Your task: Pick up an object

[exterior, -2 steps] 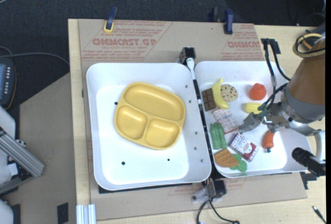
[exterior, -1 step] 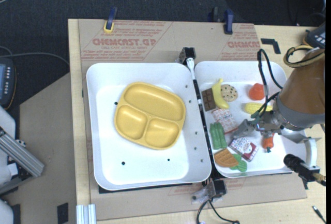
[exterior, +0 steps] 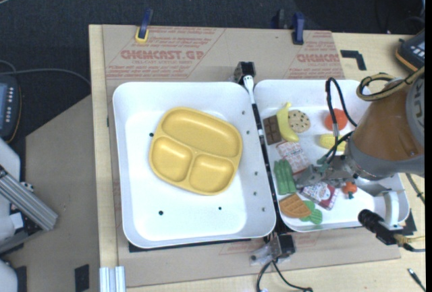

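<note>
The toys to pick from lie in a heap in the right bin (exterior: 270, 92). The gripper (exterior: 322, 174) is low over the near part of that heap, w/ the grey arm (exterior: 388, 135) coming in from the right. Can't tell how wide it is open, or if it has hold of anything; it's too dark and blurry there.

Right by the gripper: a green block (exterior: 284, 177) on its left, a pink card (exterior: 291, 151) just past that on the far side, a red and white packet (exterior: 325, 195) on the near side. An orange waffle thing (exterior: 295, 206) w/ a bit of green lies near the bin's near edge. Farther back are a brown choc bar (exterior: 271, 129), a banana (exterior: 285, 120) and a round cookie (exterior: 300, 121), all close together. An orange ball (exterior: 332, 119) and a yellow toy (exterior: 329, 141) sit next to the arm, partly hid by it. A black cable (exterior: 335, 98) loops over them.

The toys are packed tight, touching or lying on each other, so not much room round the gripper. More bare white floor at the far left corner of that bin.

The left bin (exterior: 128, 149) holds a yellow plate (exterior: 196, 150) w/ three parts, in the middle, w/ lots of white room all round it. Both bins touch along the middle edge.
</note>
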`<action>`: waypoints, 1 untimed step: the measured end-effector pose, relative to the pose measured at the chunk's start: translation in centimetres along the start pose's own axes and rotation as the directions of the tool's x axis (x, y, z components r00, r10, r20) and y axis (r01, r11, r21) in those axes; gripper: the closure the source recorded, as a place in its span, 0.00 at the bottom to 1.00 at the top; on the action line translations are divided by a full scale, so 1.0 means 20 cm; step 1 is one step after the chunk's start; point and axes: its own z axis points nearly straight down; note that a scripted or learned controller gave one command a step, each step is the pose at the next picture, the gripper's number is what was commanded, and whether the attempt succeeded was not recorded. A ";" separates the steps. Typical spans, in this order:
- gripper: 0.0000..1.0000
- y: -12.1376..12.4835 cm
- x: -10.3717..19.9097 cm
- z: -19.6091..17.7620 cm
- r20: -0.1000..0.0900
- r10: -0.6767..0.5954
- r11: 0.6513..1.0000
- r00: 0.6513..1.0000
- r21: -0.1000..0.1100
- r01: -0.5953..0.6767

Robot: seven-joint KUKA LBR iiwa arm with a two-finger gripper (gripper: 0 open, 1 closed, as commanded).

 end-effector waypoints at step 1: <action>1.00 0.00 0.00 -0.06 0.002 0.001 1.000 1.000 -0.006 -0.001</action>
